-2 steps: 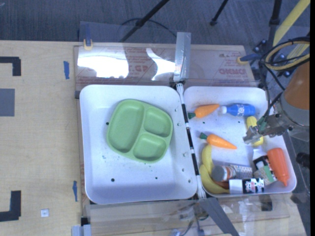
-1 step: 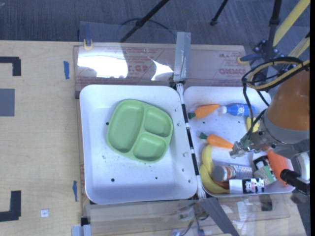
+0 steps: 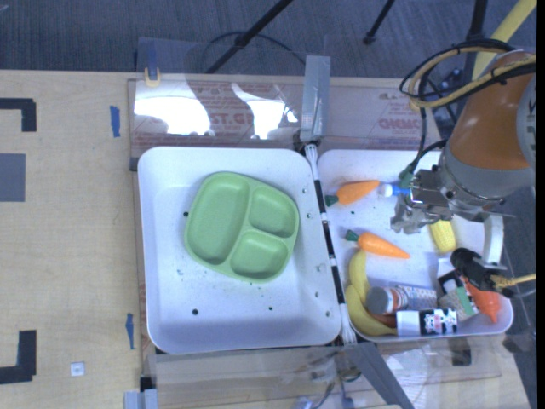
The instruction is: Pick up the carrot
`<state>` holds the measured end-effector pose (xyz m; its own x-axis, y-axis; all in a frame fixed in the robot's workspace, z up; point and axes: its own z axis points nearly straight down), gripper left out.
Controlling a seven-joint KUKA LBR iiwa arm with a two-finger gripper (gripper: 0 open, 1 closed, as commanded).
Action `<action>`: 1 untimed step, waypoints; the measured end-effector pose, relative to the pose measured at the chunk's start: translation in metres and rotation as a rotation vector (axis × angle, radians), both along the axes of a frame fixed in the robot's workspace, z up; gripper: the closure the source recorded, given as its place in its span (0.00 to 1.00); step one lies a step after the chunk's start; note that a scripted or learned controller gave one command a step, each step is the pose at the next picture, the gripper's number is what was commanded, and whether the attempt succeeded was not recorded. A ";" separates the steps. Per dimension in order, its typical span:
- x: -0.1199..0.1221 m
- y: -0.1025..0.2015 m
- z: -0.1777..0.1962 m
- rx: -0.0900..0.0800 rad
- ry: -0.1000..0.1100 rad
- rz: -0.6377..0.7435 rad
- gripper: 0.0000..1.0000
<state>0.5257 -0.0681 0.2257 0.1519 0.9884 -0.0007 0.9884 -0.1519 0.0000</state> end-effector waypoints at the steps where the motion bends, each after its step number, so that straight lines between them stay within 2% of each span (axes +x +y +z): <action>1: 0.000 0.000 0.000 0.000 0.000 0.000 0.00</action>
<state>0.5256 -0.0681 0.2256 0.1522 0.9883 -0.0006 0.9883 -0.1522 -0.0002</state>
